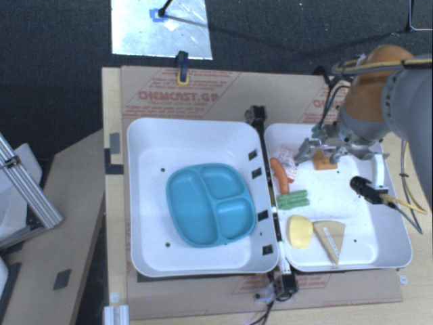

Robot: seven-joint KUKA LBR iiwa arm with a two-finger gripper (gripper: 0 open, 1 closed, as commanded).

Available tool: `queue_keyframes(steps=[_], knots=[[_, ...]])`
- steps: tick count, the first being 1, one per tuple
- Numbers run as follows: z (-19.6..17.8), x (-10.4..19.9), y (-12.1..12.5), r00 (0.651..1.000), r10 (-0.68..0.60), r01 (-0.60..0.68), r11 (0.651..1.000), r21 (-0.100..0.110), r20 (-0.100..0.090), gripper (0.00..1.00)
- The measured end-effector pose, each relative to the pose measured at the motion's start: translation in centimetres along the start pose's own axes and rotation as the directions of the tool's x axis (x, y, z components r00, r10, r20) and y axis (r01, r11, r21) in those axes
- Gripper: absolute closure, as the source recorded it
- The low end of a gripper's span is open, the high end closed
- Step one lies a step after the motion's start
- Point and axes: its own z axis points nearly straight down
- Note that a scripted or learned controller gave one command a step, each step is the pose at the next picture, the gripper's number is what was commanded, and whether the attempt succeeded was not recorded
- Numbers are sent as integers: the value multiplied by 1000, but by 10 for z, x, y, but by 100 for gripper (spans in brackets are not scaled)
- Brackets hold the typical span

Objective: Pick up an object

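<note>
The table [176,90] carries two white bins set side by side, touching along their inner walls. The arm [406,103] reaches in over the table's right edge, and its tool [323,150] hangs low over the far part of the right bin [392,242]. Whether the tool is wide or narrow cannot be told from this angle.

Just below the tool, on the bin floor, lies a small brown block [325,162]. Whether the tool touches it is unclear. Toward the bin's inner wall, an orange carrot [279,171] lies lengthwise, with a small white packet [287,157] just beside its far end. A green bean pod [293,199] lies crosswise near the carrot's near end. Closer to the table's near edge sit a yellow rounded piece [301,231] and a tan wedge [329,237], just beside each other.

The left bin [145,202] holds a blue divided plate [210,204], lying flat near its middle, well apart from the tool.
</note>
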Motion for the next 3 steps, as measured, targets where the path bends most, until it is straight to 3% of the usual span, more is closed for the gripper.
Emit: queue_keyframes(steps=[1, 2, 3], knots=[[27, -1, 4, 1000, 0, 1, 1000, -9, 1, 0], [12, -1, 8, 1000, -1, 1, 1000, -24, 3, 100], [-34, -7, 7, 1000, 2, -2, 1000, -7, 1, 100]])
